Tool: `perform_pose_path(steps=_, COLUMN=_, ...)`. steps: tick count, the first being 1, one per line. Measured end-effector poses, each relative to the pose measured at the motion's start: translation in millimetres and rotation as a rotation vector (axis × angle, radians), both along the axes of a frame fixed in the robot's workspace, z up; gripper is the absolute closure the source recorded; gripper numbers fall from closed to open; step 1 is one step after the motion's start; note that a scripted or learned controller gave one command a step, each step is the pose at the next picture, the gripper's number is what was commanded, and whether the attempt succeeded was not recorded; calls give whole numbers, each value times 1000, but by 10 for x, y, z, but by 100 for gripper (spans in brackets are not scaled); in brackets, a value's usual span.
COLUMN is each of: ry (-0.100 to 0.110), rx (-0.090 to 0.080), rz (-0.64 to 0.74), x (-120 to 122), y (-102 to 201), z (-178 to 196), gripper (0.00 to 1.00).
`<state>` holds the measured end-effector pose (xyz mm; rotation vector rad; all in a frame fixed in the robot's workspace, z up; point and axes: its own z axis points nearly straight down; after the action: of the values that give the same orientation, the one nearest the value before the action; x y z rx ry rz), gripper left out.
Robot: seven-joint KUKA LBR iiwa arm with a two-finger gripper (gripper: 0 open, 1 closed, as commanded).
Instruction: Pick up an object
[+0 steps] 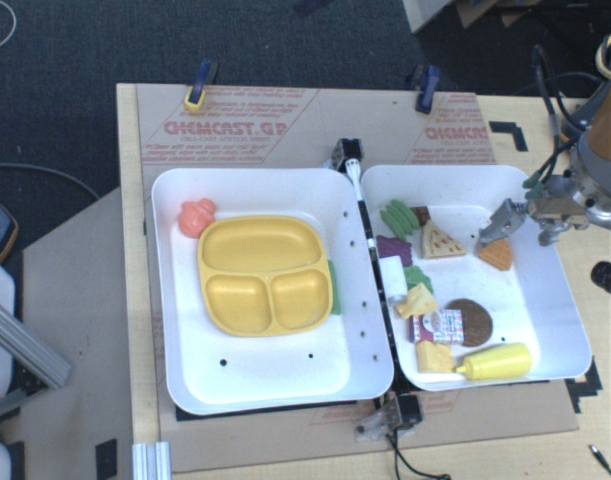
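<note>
Reaches in from the right: arm (595,158) slanted low over the right bin (555,298). Fingers (498,230) just above the orange wedge (497,256), near the bin's upper right; open or closed, cannot tell. Wedge small, orange-brown, flat on the white floor.

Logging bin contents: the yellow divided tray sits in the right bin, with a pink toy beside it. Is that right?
Not quite. The camera view shows the yellow divided tray in the left bin, not the right one. The pink toy does lie beside it, at its upper left corner.
</note>
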<state>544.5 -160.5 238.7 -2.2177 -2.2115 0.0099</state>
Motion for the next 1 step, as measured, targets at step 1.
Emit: perform_pose_path(steps=1, ry=-11, rx=-2, rz=3, x=24, y=2, z=58, gripper=0)
